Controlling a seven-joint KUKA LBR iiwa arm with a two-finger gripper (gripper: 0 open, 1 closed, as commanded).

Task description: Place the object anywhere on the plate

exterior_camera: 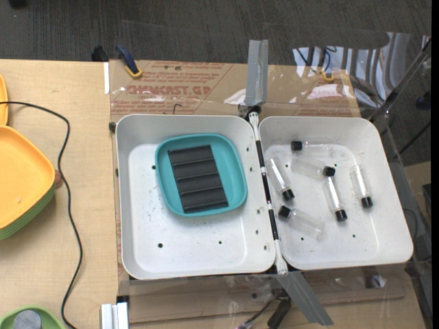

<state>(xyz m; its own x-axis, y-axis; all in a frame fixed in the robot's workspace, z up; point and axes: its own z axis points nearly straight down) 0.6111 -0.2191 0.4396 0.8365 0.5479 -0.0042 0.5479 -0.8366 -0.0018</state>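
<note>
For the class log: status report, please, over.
Teal plate in left bin, dark ridged block on it. Clear black-capped tubes loose in right bin. Nothing blocking the plate.

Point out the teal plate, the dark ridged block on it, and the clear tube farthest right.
teal plate [167, 184]: camera view, on its left rim.
dark ridged block [197, 178]: camera view, on its middle.
clear tube farthest right [360, 183]: camera view, on its clear body.

yellow dish [20, 177] cut off left
</note>
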